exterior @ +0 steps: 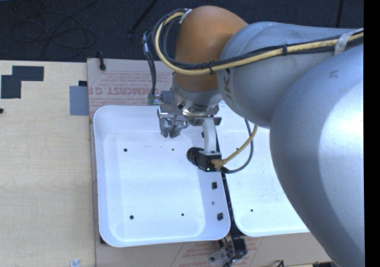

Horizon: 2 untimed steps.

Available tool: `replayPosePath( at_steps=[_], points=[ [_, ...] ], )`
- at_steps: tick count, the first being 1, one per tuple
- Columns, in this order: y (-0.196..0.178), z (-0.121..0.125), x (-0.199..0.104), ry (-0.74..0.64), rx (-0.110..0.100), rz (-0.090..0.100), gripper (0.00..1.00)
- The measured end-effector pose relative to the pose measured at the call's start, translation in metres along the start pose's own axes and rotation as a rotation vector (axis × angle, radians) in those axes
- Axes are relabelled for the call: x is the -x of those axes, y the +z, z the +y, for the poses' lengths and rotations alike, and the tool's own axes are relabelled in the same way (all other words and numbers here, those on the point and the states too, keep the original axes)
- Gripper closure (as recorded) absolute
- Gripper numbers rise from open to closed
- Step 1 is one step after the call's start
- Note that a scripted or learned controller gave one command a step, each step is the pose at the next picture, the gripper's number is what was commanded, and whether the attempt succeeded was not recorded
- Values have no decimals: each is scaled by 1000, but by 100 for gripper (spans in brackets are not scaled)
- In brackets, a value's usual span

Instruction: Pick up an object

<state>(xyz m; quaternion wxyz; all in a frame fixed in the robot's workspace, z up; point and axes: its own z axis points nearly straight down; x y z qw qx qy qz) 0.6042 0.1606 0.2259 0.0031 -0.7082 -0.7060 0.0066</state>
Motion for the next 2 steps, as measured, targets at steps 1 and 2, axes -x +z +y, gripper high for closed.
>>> replayPosePath(
  at_steps=[1,2],
  points=[
    [-7,40,-55,-7,13,5,100],
    [-7,39,-84,-6,11,5,100]
  ],
)
